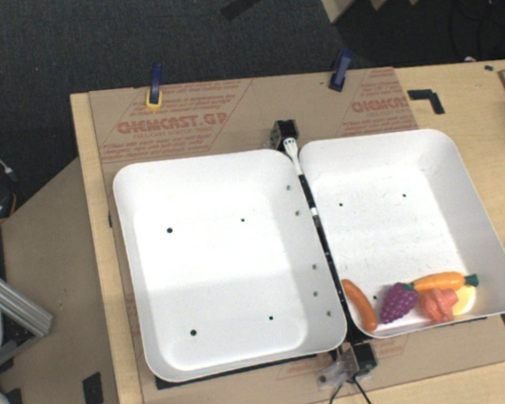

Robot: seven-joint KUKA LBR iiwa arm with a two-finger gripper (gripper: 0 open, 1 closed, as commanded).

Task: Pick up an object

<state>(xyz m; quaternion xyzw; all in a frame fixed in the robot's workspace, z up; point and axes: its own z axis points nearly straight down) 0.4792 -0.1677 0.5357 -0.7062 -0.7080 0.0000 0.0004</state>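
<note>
Before me on the bench [224, 109] sit two white bins: the left bin [150, 253] and the right bin [432, 185]. Along the right bin's near edge I count one sausage [359, 305], one bunch of purple grapes [397, 302], one carrot [443, 281], one pink piece [435, 305] and one pale yellow piece [464, 300].

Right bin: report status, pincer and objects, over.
Right bin: toy food bunched at near edge. Sausage, purple grapes, carrot, pink piece touching, all lying in the bin. Tight cluster, neighbours crowd any pick.
</note>
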